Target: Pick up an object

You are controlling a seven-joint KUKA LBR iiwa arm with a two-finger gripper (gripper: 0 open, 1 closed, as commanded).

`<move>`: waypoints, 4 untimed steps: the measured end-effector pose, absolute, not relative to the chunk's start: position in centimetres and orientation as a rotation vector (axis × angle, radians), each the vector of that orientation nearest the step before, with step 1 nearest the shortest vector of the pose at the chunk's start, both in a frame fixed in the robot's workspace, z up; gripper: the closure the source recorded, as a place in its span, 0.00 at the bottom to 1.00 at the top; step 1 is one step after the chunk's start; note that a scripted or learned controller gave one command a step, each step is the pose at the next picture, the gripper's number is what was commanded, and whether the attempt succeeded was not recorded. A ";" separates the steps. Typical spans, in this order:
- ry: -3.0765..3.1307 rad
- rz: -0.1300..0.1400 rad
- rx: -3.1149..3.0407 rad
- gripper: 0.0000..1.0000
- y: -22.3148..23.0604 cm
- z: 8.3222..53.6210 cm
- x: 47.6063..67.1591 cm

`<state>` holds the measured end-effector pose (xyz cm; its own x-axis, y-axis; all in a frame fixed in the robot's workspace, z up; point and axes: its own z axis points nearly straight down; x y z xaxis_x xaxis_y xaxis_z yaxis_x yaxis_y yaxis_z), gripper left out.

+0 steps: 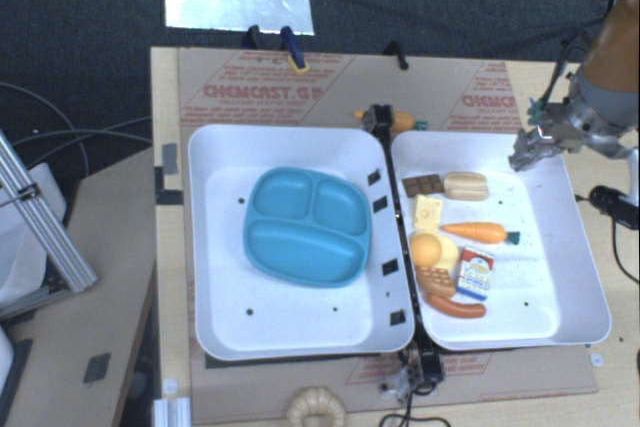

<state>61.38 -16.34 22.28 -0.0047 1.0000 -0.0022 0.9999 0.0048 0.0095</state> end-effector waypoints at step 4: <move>2.224 0.000 2.217 1.00 -5.0 21.4 62.2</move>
<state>62.24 -4.96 21.40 -0.0031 1.0000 -0.0007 1.0000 0.0031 0.0006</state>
